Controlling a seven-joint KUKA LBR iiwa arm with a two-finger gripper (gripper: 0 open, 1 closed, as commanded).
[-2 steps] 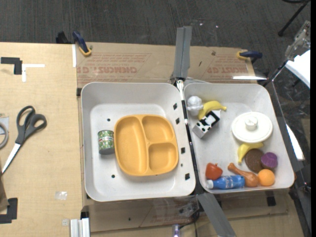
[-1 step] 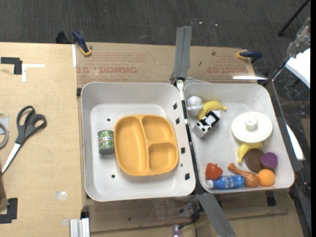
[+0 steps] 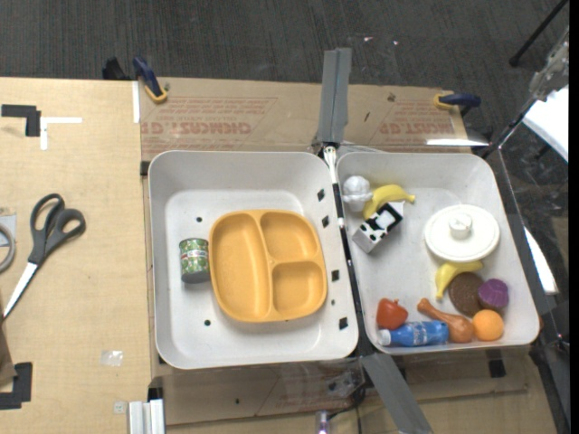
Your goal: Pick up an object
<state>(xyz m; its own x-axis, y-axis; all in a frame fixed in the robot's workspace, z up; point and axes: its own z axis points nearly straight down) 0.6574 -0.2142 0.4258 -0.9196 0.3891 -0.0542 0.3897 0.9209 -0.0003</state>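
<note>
The right bin (image 3: 488,174) holds several toy items: a yellow banana (image 3: 391,196), a black and white block (image 3: 378,225), a grey-white ball (image 3: 356,188), a white round lid with a knob (image 3: 461,231), a second banana (image 3: 449,274), a brown disc (image 3: 467,291), a purple piece (image 3: 494,292), an orange ball (image 3: 488,325), a red pepper-like toy (image 3: 391,314), a brown drumstick (image 3: 443,318) and a blue and white bottle (image 3: 414,335). The left bin (image 3: 172,179) carries a yellow divided tray (image 3: 268,265) and a small green-labelled can (image 3: 194,259).
Scissors (image 3: 45,233) lie on the wooden bench at the left. Cardboard (image 3: 235,120) sits behind the bins, held by blue and yellow clamps (image 3: 149,78). A grey bar (image 3: 335,93) runs up from the seam between the bins.
</note>
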